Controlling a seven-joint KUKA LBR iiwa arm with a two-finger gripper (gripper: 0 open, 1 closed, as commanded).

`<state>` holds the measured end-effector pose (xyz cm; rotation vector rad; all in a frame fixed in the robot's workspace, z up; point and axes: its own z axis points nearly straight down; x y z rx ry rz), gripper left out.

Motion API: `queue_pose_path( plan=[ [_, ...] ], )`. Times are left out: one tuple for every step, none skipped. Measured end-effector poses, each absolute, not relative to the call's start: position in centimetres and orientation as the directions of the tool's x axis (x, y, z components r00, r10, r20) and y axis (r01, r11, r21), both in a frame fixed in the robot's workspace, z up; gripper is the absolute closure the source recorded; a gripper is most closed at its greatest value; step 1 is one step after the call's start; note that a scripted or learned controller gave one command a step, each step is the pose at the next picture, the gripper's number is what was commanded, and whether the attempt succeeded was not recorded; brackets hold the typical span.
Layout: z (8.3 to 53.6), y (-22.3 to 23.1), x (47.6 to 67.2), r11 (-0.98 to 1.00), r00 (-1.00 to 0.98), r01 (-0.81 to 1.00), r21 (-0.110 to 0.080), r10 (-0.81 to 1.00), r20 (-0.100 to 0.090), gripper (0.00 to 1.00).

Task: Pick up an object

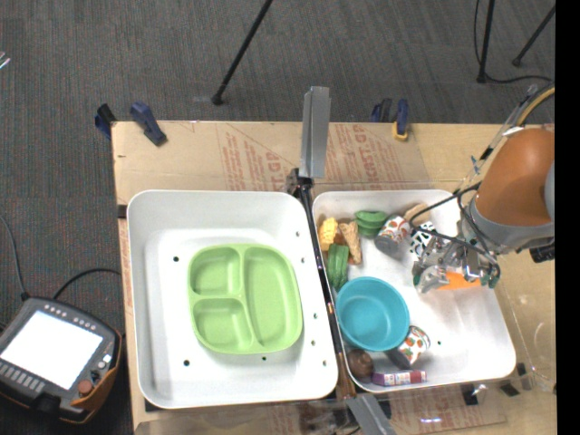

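The gripper [450, 270] sits low in the right white bin [471, 347], over a partly hidden orange object [456, 280]; its grip state is unclear.

floor: dark grey carpet [136, 34] (ribbed) | bench [227, 152] — brown board | tripod legs [249, 39]

Green divided tray [245, 297]: matt plastic; blue bowl [372, 312]: smooth plastic; white bins [149, 243]: glossy plastic; bench [236, 148]: raw cardboard-like board

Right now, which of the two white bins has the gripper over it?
The right white bin, the one crowded with the blue bowl and small items; the gripper hangs there. The left bin holds the green divided plate.
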<state>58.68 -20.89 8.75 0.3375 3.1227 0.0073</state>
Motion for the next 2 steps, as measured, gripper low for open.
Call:
queue_pose_path(
  plan=[
    [8.8,-21.0,58.7,0.977,-0.977,0.213,0.002,0.213,-0.001,0.00],
    [8.7,-21.0,51.7,0.998,-0.998,0.070,0.001,0.070,0.000,0.00]
  ],
)
